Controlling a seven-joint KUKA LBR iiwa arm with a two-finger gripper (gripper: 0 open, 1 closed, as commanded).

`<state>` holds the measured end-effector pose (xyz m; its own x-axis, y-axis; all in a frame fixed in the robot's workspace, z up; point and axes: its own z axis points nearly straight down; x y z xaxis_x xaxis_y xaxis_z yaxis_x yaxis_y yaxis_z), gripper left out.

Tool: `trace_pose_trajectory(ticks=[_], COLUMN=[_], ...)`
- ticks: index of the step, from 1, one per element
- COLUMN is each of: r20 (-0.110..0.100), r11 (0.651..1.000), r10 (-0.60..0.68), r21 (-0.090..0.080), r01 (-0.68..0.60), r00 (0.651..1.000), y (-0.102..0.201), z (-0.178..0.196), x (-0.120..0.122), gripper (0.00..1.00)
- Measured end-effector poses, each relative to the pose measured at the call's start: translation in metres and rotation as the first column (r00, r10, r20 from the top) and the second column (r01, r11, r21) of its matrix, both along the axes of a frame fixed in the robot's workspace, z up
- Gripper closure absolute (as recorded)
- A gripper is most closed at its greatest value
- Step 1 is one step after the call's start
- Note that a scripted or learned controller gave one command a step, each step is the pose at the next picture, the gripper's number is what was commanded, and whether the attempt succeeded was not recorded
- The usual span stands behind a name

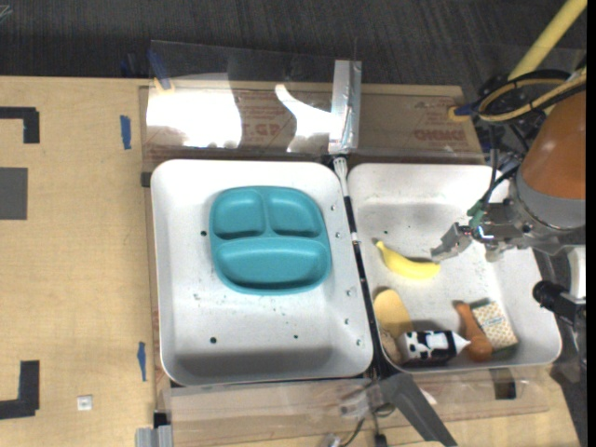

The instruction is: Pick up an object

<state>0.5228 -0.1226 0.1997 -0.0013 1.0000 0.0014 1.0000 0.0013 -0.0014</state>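
Cow toy (430,345) sits lowest in my right bin (549,338).
Banana (406,262) lies just left of my tool (453,243), long axis pointing toward it; finger state unclear.

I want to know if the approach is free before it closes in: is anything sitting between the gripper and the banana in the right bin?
Nothing visible does. The gripper hangs just right of the banana, with bare bin floor between them. The other toys lie nearer the front wall of the right bin, off that line.
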Motion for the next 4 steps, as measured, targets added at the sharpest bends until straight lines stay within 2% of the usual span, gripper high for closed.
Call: trace_pose_trajectory(ticks=[1, 2, 3, 4], r20=[0.004, -0.005, 0.008, 0.008], r11=[0.997, 1.000, 1.000, 1.000], r10=[0.072, -0.030, 0.027, 0.030], r21=[-0.003, 0.000, -0.002, -0.003], r01=[-0.072, 0.030, -0.027, -0.030], r00=[0.997, 1.000, 1.000, 1.000], y=[-0.034, 0.025, 0.026, 0.030], z=[0.035, -0.073, -0.112, -0.112], x=[-0.035, -0.044, 0.024, 0.061], gripper=[0.00, 0.00, 0.00, 0.00])
